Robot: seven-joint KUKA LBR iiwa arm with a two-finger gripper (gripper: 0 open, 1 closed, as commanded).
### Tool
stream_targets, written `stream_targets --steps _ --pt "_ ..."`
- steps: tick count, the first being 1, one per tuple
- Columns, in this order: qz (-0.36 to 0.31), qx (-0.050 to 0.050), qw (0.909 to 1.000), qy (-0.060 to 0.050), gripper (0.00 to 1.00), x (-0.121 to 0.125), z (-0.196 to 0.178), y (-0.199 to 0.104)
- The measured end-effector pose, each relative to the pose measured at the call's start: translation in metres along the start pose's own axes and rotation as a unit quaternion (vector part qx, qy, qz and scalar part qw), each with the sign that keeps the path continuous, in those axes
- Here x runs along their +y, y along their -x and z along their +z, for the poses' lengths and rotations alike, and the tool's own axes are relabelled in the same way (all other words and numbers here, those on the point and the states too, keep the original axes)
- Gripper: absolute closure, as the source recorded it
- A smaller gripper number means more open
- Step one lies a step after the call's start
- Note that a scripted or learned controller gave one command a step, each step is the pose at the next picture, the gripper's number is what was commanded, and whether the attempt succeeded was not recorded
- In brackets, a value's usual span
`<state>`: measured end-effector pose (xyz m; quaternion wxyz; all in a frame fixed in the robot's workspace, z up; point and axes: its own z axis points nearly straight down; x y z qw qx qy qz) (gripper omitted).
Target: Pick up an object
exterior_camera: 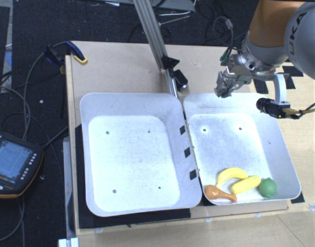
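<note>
Along the near edge of the right bin (280, 153) lie a yellow banana (230, 175), a second yellow piece (246, 184), a green lime-like ball (267, 188) and an orange spoon-shaped object (219, 193). My gripper (223, 90) hangs above the bin's far edge, well away from these objects. Nothing shows between its fingers.
The left bin (90, 138) sits beside the right one, with black clips (188, 151) along the shared wall. A slanted metal bar (154, 35) rises behind the bins. A blue and yellow clamp (75, 53) grips the bench's far left corner. A teach pendant (11, 163) lies off to the left.
</note>
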<state>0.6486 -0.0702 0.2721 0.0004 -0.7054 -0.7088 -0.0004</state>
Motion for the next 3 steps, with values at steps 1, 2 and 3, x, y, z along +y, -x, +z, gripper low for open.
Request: stream_targets --steps 1,2,3 --pt "0.0 0.0 1.0 0.0 1.0 -0.01 0.003 -0.057" --pt "0.001 0.0 1.0 -0.001 1.0 -0.004 0.018 -0.102" --pt "0.0 0.0 1.0 0.0 1.0 -0.009 0.018 -0.156"
